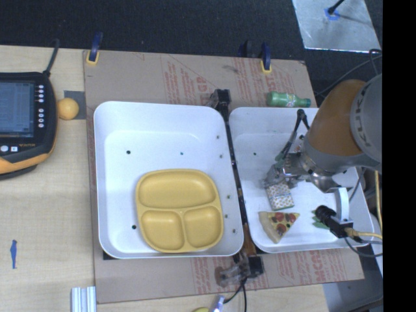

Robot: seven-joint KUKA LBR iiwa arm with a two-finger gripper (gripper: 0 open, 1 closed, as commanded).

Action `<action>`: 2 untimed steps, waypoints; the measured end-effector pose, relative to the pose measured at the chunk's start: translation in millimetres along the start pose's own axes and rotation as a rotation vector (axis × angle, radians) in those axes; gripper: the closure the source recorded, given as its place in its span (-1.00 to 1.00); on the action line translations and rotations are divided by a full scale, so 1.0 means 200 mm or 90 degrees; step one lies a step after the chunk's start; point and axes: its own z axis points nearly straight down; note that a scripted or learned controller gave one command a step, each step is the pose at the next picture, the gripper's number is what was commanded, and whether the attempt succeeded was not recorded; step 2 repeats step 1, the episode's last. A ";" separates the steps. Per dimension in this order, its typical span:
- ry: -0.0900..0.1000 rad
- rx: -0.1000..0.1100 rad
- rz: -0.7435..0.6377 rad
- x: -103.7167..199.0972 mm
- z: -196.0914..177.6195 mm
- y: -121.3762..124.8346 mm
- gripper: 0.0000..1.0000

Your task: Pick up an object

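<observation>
In the right bin (257,130) lie a small patterned grey-white box (280,197) and, in front of it, a toy pizza slice (279,223). My gripper (279,176) hangs low over the bin, its tip just above and touching or nearly touching the top edge of the box. Nothing shows between the fingers. A green item (320,221) peeks out at the bin's right side, partly hidden by the robot's parts. The grey arm with its orange band (338,125) covers the right part of the bin.
The left bin (117,135) holds a yellow divided tray (179,209). A green bottle (288,99) lies on the cardboard behind the right bin. A teach pendant (23,122) and a yellow ball (67,108) sit at the far left.
</observation>
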 end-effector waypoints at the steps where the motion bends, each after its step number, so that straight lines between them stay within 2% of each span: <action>1: 0.001 -0.003 0.003 0.31 -0.46 0.04 1.00; 2: 0.001 -0.003 0.003 0.31 -0.46 0.04 1.00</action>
